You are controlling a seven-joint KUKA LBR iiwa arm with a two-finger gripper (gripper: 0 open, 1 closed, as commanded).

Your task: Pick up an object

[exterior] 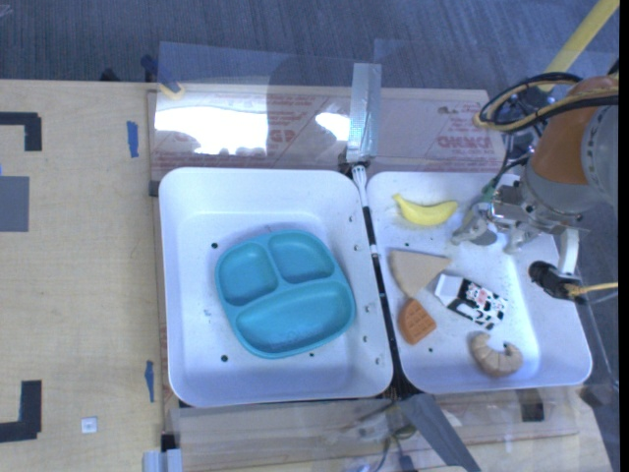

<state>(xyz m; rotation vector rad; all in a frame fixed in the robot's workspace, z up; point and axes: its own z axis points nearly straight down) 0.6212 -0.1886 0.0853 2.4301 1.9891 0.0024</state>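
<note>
We see the gripper (488, 226) in the right bin's upper right part, hanging off the grey arm (580, 160) with its orange band. Its two fingers stand a little apart with nothing between them, just right of the banana.

Going from the left, the wooden bench (74, 264) carries black marks and bits of blue tape. Next comes the left bin (187, 293), and in its middle lies a blue plate (284, 292) with three compartments, tilted a little.

Across the divider sits the right bin (565, 357). Nearest the divider we find a tan wedge (417, 266) and, just below it, a small orange waffle (417, 321). Above the wedge, near the bin's upper edge, lies the yellow banana (426, 210), close to the fingers but not touching them as far as we can tell. Right of the wedge and touching its corner is a black-and-white box (472, 299). Below that, near the bin's lower edge, rests a brown croissant (495, 355), apart from the others.

A clear sheet (256, 116) with glare on it stands behind both bins.
</note>
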